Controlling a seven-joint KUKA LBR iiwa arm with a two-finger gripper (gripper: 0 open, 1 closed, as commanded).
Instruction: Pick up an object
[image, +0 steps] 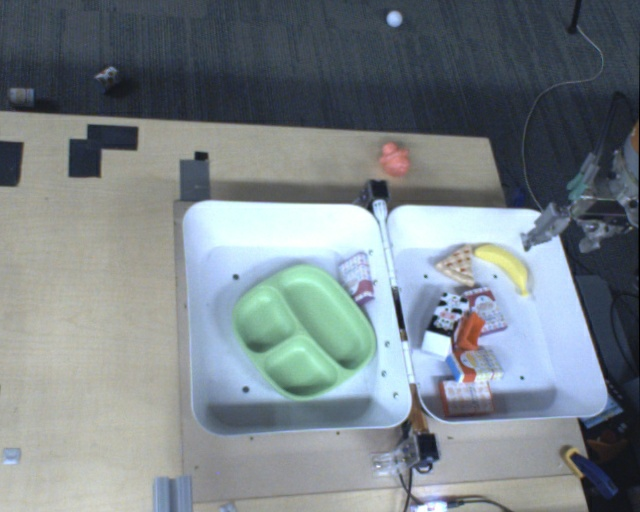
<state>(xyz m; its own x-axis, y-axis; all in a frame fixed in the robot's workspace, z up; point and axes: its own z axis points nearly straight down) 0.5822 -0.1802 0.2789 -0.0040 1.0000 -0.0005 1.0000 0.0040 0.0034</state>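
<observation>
Camera view is showing the objects to be picked lying mostly in the right bin (580, 340); a yellow banana (505, 266) is lying near that bin's far edge, just beside a tan waffle-patterned wedge (457, 262) on its left; nearer the middle a black-and-white carton (449, 312) is sitting against a red-and-white packet (488, 312), with a small white block (435, 342) just in front of the carton; an orange piece (467, 332) is leaning across a striped box (478, 364), and a reddish-brown box (466, 398) is resting by the bin's near edge; the left bin (200, 330) is carrying a green divided plate (303, 329) at its middle, and a small red-and-white packet (357, 278) is standing tilted against the wall it shares with the right bin; the gripper (540, 233) is hanging over the right bin's far right corner, apart from the banana and gripping nothing, though whether its fingers are parted or closed is too blurred to tell; the grey arm (608, 192) is reaching in from the right; a pink lump (395, 158) is lying on the wooden bench (90, 330) beyond the bins.
</observation>
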